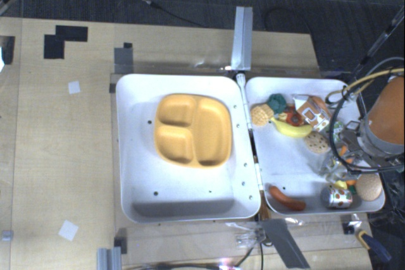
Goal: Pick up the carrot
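In the right bin (278, 164), the gripper (335, 162) is low over the clutter: the reach-and-grasp step.
A small orange piece, likely the carrot (342, 150), lies right against it near the cookie (316, 143); its spread can't be made out. Next it needs a sure pinch, then a straight lift.

A yellow three-compartment tray (192, 129) lies in the left bin (136, 199). The right bin (285, 164) holds a banana (290, 129), a round cracker (261, 114), a cookie (315, 142) and a sausage (287, 198) near its front rim
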